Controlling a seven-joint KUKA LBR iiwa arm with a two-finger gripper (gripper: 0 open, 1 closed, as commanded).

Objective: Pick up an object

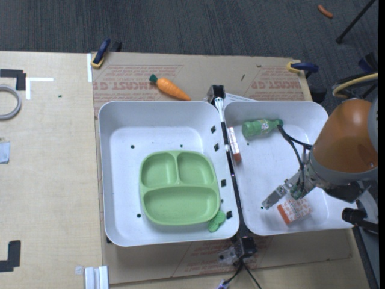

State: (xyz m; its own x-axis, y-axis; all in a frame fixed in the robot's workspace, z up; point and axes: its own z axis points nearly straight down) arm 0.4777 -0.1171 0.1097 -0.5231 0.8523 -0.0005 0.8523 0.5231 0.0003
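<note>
Hand (pixel 275 198) low in the right bin (pixel 264 218), near its front, reaching in from the right under the orange band (pixel 349 136) of the arm. Metal fingers angle down-left; whether they're spread or pinched, cannot tell at this resolution. Nothing visibly between them.

Snack packet (pixel 293 210), white with red-orange print, lies flat on the bin floor just beside the hand, on its right side, touching or nearly so. Print too small to read.

Green bottle (pixel 260 128) lies on its side at the back of the right bin, cap end pointing right, label unreadable. Well apart from the hand.

Small red-and-white stick item (pixel 234 147) lies along the left wall of the right bin, text not legible.

Left bin (pixel 114 179) holds a green divided plate (pixel 178 188), three compartments, sitting flat toward the front. Small green item (pixel 217 221) touches its front-right corner.

Toy carrot (pixel 171 88) lies on the cardboard sheet (pixel 271 80) behind the left bin, outside both bins. Cardboard carries red printed lettering, seen upside down; blurred, can't read it reliably.

Blue clamps (pixel 101 52) at the cardboard's back corners on the surface (pixel 48 179).
</note>
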